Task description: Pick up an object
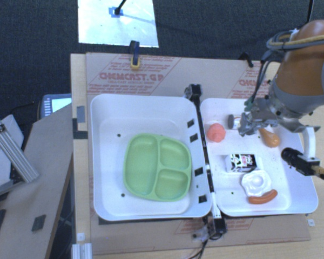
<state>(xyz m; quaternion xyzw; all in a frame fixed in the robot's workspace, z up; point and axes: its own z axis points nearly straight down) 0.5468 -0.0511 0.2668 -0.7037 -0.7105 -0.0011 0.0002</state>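
The claw (247, 124) hangs over the far part of the right bin (297, 198), with a pink ball (216, 133) just to its left and an orange-tan piece (270, 138) just to its right; I cannot tell how it is set. Nearer the front lie a black-and-white carton (242, 162), a fried egg (255, 182) and a sausage (262, 198). The left bin (108, 144) holds a green tray (157, 167) with 3 compartments.

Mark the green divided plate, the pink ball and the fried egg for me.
green divided plate (157, 167), camera view, on the ridge where its compartments meet.
pink ball (216, 133), camera view, middle of its top surface.
fried egg (256, 182), camera view, on the white near the middle.
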